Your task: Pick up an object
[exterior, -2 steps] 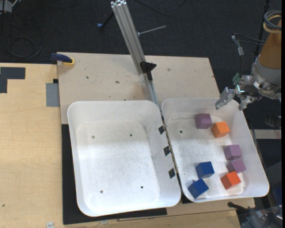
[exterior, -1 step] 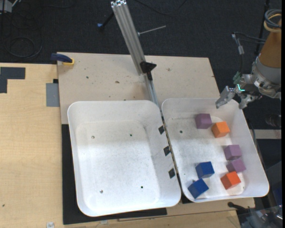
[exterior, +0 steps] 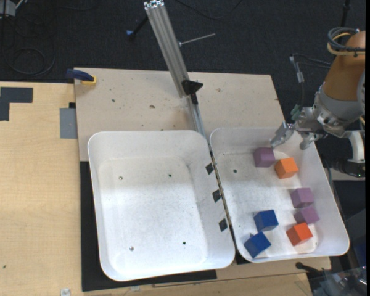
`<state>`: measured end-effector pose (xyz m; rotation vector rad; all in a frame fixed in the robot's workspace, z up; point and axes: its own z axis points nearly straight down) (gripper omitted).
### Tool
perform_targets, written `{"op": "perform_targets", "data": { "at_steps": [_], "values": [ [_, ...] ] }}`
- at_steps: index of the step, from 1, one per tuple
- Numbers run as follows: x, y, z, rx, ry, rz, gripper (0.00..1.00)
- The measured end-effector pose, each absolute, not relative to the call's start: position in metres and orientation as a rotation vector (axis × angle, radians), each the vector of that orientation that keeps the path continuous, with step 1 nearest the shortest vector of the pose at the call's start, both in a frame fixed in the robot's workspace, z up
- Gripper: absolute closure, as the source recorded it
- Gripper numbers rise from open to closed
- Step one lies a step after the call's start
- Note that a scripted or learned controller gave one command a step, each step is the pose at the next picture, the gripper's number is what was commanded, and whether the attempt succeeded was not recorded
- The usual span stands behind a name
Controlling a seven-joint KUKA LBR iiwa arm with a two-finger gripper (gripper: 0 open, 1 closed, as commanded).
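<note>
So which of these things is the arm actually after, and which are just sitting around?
Part of the job:
- gripper
- right bin
- purple cubes
- orange cubes
- blue cubes

Just lying about:
- left bin
- metal pole
- blue and yellow clamp

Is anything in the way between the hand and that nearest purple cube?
Nothing visible. The hand hangs over the right bin's far edge, with the purple cube just below-left of it; the orange cube sits off to the side.
</note>
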<state>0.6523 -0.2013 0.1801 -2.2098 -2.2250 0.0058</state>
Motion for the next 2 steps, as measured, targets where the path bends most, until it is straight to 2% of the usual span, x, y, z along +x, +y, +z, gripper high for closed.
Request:
{"op": "perform_targets", "data": {
  "at_steps": [1, 2],
  "values": [
    [0.6542, -0.1954, 0.1221, -2.212, -2.230, -0.003, 0.00],
    [0.6598, -0.1974, 0.1206, -2.224, -2.245, -0.016, 0.00]
  ]
}}
